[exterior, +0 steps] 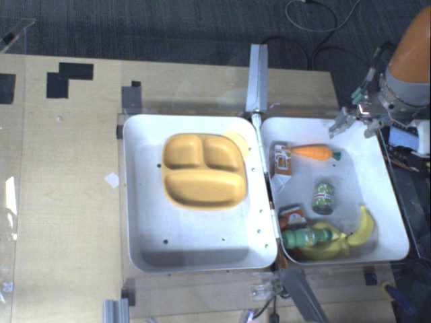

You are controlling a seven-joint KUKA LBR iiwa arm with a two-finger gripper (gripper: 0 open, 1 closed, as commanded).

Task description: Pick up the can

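Hand (pixel 355 120) spread open, empty, above right bin's far rim. Below and leftward, small green-labelled metal can (pixel 324 198) upright; risked toppling or nudging nearby orange carrot (pixel 314 153).

Tray (pixel 204 169) in left bin (pixel 141 241), toward far edge. Right bin (pixel 384 180): carrot (pixel 313 153) near far edge, carton (pixel 281 160) at its left end by left wall; can (pixel 324 198) mid-bin; bottle (pixel 306 237) and banana (pixel 350 237) along near edge. Gripper (pixel 353 121) over far right corner
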